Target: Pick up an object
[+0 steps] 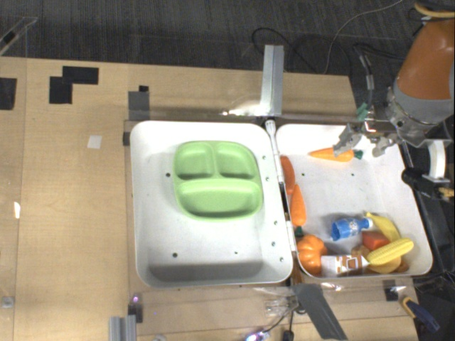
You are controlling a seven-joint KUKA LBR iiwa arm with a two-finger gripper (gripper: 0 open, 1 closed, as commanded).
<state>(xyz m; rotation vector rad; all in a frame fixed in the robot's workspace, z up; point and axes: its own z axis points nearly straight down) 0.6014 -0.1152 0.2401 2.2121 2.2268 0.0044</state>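
At the frame's upper right we see the gripper, fingers spread and grasping nothing, poised over the right bin beside a small carrot. Bananas, a blue bottle and a pumpkin crowd the bin's lower edge. A green tray fills the left bin.

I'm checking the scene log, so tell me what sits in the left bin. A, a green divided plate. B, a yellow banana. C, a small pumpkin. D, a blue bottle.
A: the green divided plate lies in the left bin, while the blue bottle, the banana and the pumpkin all lie in the right bin.
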